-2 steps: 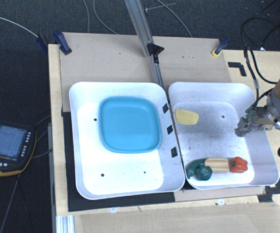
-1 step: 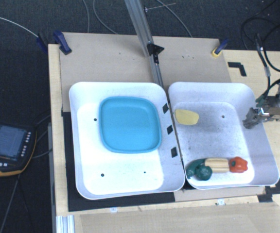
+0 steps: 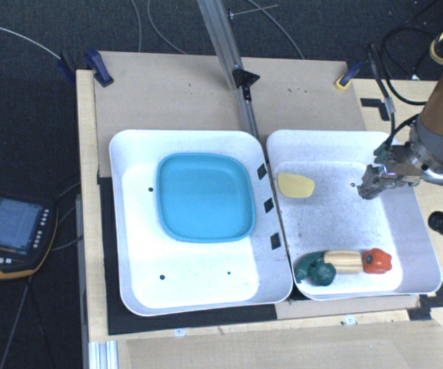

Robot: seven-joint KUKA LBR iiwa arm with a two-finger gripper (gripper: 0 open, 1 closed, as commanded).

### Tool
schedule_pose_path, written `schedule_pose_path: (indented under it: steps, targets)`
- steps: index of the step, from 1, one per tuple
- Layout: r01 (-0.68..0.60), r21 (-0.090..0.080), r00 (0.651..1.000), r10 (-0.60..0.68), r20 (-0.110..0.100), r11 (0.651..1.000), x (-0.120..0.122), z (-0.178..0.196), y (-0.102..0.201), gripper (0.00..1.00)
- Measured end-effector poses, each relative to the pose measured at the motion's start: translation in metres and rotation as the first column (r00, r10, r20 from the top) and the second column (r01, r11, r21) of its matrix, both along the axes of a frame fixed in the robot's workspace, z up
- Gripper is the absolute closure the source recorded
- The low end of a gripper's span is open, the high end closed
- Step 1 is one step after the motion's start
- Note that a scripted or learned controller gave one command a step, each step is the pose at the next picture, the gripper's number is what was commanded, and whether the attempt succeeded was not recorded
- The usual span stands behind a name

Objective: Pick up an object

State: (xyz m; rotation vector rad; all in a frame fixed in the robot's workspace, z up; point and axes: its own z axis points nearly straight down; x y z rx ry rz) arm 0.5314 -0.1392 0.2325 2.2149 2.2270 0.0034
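On the desk (image 3: 168, 83), the end effector (image 3: 375, 181) hangs over the right bin (image 3: 414, 229), near its far right side; whether it is open or closed I cannot tell. A yellow piece (image 3: 295, 185) lies at the bin's far left. Along the near wall lie a green object (image 3: 315, 270), a tan cylinder (image 3: 343, 261) and a red object (image 3: 376, 260). A blue tray (image 3: 205, 197) sits in the left bin (image 3: 133, 229).

- A light wooden bench (image 3: 183, 91) fills the middle of the frame.
- The floor (image 3: 21, 129) around it is dark carpet.
- Thin cables (image 3: 133, 6) loop over the floor along the top.
- A handheld control pad (image 3: 10, 233) with a screen lies at the left edge.
- Blue clamps (image 3: 98, 66) grip the bench's top corners.
- A metal pole (image 3: 221, 33) slants down from the top.
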Motion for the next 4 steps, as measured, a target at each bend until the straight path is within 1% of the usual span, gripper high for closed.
schedule_pose_path:
  steps: [1, 2, 3, 4]
  targets:
    - [0.001, 0.000, 1.000, -0.001, -0.002, 1.000, -0.001, -0.009, 0.049, 1.00]
    - [0.001, 0.000, 1.000, -0.001, -0.002, 1.000, 0.004, -0.016, 0.103, 1.00]
    - [0.001, 0.000, 1.000, -0.001, -0.002, 1.000, -0.004, -0.018, 0.157, 1.00]
    - [-0.001, 0.001, 1.000, 0.001, -0.001, 1.000, 0.004, -0.007, 0.216, 1.00]
